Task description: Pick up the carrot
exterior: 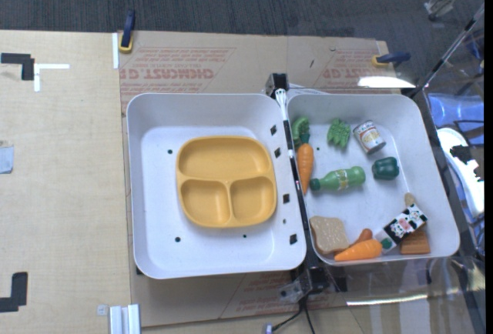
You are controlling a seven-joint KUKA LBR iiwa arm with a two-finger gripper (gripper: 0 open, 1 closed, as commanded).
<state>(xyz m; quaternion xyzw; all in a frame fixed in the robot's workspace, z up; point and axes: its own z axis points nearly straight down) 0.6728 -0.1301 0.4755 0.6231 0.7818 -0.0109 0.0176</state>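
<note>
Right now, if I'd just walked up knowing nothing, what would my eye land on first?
Probably the yellow divided plate, sitting alone in the left bin. Next, the right bin with its jumble of toy food: a carrot against its left wall, a green bottle beside that, and another carrot near the front by a bread slice.

Bright, even light; slightly soft focus

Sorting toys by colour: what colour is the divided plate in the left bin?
Yellow-orange; the three-compartment plastic plate shows plainly in the camera view.
</note>
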